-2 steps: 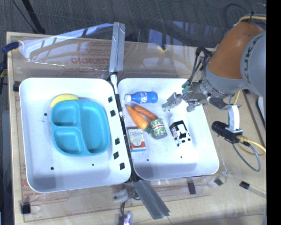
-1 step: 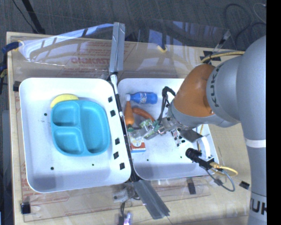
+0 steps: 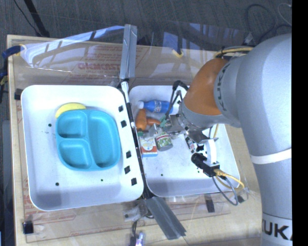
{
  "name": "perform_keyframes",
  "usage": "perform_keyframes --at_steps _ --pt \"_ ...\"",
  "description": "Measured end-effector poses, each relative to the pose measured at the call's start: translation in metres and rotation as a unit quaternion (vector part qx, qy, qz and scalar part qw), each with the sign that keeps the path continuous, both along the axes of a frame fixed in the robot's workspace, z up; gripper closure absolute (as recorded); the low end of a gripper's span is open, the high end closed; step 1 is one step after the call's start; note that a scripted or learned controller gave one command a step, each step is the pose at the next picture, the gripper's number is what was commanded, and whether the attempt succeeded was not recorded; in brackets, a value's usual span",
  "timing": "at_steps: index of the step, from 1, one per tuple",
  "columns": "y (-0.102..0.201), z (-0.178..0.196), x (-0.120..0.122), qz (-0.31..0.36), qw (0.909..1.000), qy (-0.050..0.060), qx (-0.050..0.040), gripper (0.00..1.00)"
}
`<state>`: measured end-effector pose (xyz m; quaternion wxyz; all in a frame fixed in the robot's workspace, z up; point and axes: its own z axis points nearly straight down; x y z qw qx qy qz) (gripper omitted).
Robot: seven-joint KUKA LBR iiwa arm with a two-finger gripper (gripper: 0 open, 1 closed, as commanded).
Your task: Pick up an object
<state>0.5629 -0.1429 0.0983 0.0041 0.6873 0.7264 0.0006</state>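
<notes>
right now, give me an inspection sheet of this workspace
surface: bench bearing two white bins, left bin and right bin
job's things: blue bottle, orange object, small can, carton, clustered at right bin's left side
clutter: blue divided tray over a yellow item in left bin
grippers: gripper low over the cluster; finger state unclear
cables: wires looping at right bin's lower right
surroundings: dark floor

Glossy plastic all round, matt metal on the arm.
The blue divided tray looks like smooth, shiny plastic; both white bins look like slick moulded plastic; the arm's grey shell is smooth and matt, its orange band satin; clear film at twelve o'clock glints.
</notes>
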Motion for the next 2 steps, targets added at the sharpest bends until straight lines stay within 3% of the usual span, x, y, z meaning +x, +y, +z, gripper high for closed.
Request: perform_keyframes --at_steps 1,2 --pt "-0.002 0.011 0.002 0.001 1.0 -0.002 -0.002 1.0" --pt "-0.023 0.128 -0.042 -0.021 0.9998 0.003 0.0022 1.0"
